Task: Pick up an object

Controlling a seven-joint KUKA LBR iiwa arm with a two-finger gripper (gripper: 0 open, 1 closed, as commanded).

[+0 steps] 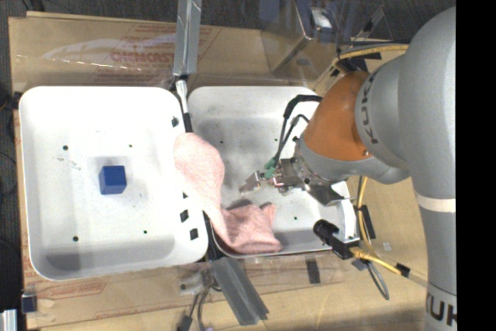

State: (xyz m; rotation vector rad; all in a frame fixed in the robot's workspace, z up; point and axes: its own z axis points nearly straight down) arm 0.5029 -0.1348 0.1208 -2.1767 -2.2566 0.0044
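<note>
— What's the arm doing?
— The arm (403, 128) reaches in from the right — its gripper (260, 182) hangs low in the right bin (248, 101), just right of the pink cloth (213, 194); whether its fingers are apart or together I cannot tell, and nothing shows between them.
— And the bins?
— The cloth drapes from the divider down to the right bin's near left corner. The left bin (46, 112) holds a small blue cube (113, 179) — well apart from the gripper.
</note>
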